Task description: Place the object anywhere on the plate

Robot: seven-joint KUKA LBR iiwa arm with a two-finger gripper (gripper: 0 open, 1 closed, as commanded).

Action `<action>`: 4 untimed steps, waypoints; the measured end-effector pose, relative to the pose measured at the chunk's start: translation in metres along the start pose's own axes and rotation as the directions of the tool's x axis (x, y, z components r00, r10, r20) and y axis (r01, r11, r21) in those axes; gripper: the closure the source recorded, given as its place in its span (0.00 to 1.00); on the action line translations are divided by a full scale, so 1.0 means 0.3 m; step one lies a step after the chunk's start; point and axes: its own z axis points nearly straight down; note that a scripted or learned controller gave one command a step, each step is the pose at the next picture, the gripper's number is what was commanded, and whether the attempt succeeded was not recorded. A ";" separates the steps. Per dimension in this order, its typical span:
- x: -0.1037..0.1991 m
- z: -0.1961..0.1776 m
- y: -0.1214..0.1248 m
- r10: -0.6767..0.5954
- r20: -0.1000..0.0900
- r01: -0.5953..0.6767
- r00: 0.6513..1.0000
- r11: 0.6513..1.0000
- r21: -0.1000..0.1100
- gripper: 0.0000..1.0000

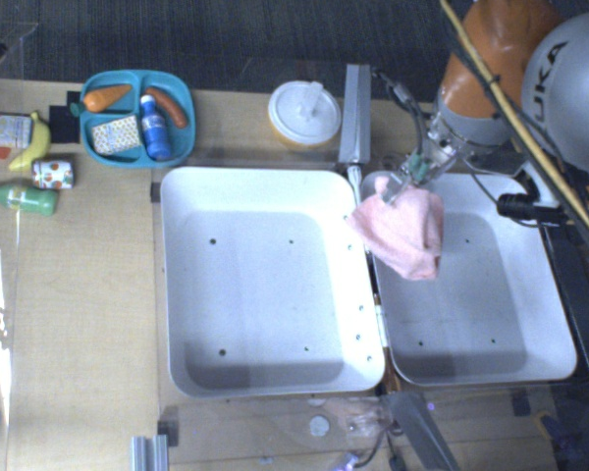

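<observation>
Pink cloth (406, 234) at right bin's (510, 356) left edge

Just below the gripper (412, 177) hangs a soft, matt pink cloth (405, 232); beneath it, the smooth white plastic bin (491, 346).

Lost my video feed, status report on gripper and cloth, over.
Gripper over right bin, top-left corner, pinching pink cloth. Cloth hanging, draped toward left bin. No plate visible in either bin. Over.
</observation>
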 end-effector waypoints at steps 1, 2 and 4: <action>0.144 -0.018 0.068 -0.391 0.001 0.391 0.920 0.920 -0.001 1.00; 0.313 -0.001 0.142 -0.720 0.000 0.720 0.694 0.694 -0.002 1.00; 0.449 -0.003 0.250 -0.772 0.004 0.772 0.636 0.636 -0.003 0.00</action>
